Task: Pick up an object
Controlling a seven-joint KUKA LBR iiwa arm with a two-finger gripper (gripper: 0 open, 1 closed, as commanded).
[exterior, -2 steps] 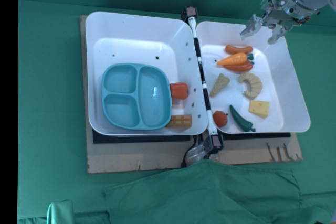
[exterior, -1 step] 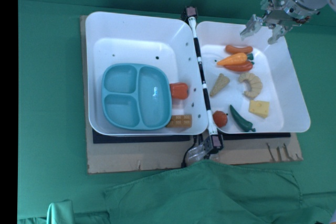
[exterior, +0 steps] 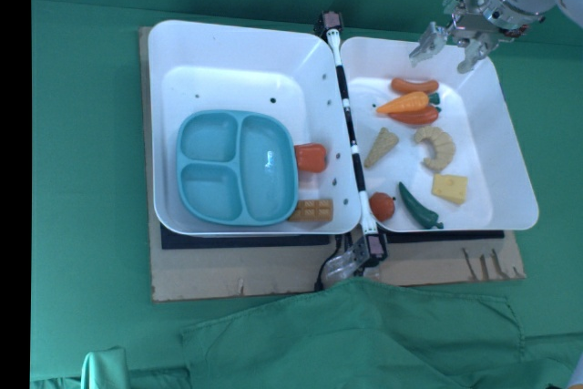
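A green cloth-covered bench carries a brown cardboard sheet under two shallow white plastic bins. The left bin holds a teal three-compartment plate, with an orange-red block touching its right rim and a tan waffle piece near its lower corner. The right bin holds an orange toy carrot lying on a red sausage, a croissant, a yellow cheese wedge and a green pepper. The two-finger gripper hovers, fingers spread and empty, above the right bin's far edge.
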